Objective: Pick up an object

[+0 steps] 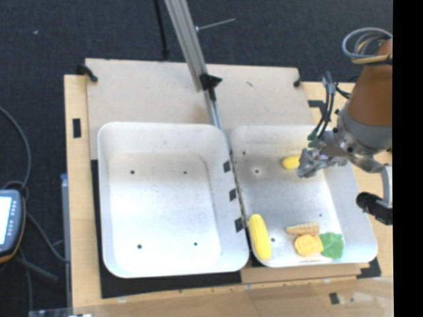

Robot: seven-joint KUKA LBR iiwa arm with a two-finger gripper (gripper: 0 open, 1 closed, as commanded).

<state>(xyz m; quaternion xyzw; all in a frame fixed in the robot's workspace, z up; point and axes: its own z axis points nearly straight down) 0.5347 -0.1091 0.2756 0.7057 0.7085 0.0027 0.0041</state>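
Observation:
My gripper [306, 167] hangs over the upper middle of the right bin [277, 193], reaching in from the right. A small yellow round object [290, 162] lies just to its left, close to or touching the fingertips; nothing shows clearly between them. At the bin's lower left edge lies a long yellow corn-like piece [260, 236]. Near the bottom right sit a tan cracker-like piece [303, 229], a yellow ridged piece [307, 245] and a green leafy piece [332, 246].
The left bin [165, 197] stands beside the right one, sharing a divider with black clips [232, 193]. A slanted metal pole [192, 45] rises from the back of the bench. A handheld pendant [10, 222] lies off the bench at far left.

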